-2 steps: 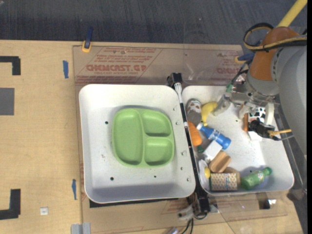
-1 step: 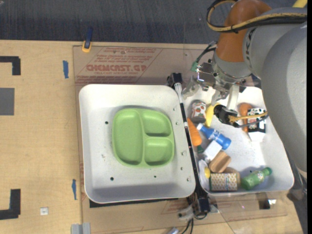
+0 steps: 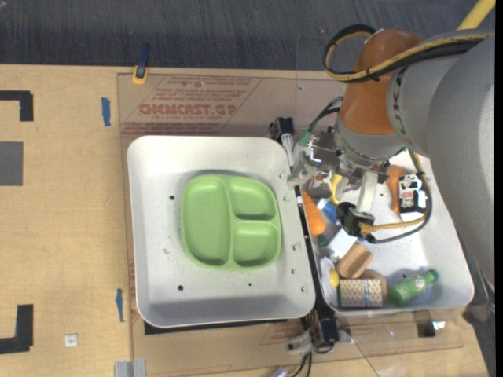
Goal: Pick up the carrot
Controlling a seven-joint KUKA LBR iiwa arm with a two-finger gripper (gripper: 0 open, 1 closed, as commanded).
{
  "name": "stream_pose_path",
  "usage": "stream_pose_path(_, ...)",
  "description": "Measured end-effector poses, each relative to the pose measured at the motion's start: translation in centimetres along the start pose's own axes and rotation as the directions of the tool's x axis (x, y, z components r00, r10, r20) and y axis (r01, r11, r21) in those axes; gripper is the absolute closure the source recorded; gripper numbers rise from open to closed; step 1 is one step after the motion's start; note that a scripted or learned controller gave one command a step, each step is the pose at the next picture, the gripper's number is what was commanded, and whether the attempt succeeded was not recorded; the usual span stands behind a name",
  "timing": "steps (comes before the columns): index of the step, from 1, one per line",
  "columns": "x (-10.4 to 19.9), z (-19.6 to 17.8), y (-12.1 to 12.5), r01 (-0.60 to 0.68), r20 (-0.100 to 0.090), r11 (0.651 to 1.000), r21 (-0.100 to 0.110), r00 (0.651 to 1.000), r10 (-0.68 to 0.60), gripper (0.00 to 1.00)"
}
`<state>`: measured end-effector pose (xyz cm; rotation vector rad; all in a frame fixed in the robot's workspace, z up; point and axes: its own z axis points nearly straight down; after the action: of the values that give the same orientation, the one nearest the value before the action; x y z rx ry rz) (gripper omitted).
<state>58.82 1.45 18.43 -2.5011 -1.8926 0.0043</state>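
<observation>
Orange, the carrot point(image 3: 314, 215) lies in the right bin point(image 3: 452, 261) just beside the gripper point(image 3: 339, 187), toward the left bin point(image 3: 149, 234). How the gripper stands, I cannot tell. Farther off, red letters on the cardboard sheet point(image 3: 189, 104) read roughly "CHEMCAST".

I see the desk point(image 3: 63, 234), cardboard-topped, carrying two white bins: one bin point(image 3: 153, 289) well left of the end effector point(image 3: 346, 183), the other bin point(image 3: 448, 265) beneath it.
</observation>
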Motion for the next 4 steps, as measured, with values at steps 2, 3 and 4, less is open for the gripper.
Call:
stream_pose_path(2,-2.7,0.1,-7.6,-0.216,0.0,0.976,0.003,0.976,0.216,0.0)
stream_pose_path(3,-2.7,0.1,-7.6,-0.217,0.0,0.976,0.003,0.976,0.217,0.0)
stream_pose_path(4,-2.7,0.1,-7.6,-0.217,0.0,0.976,0.003,0.976,0.217,0.0)
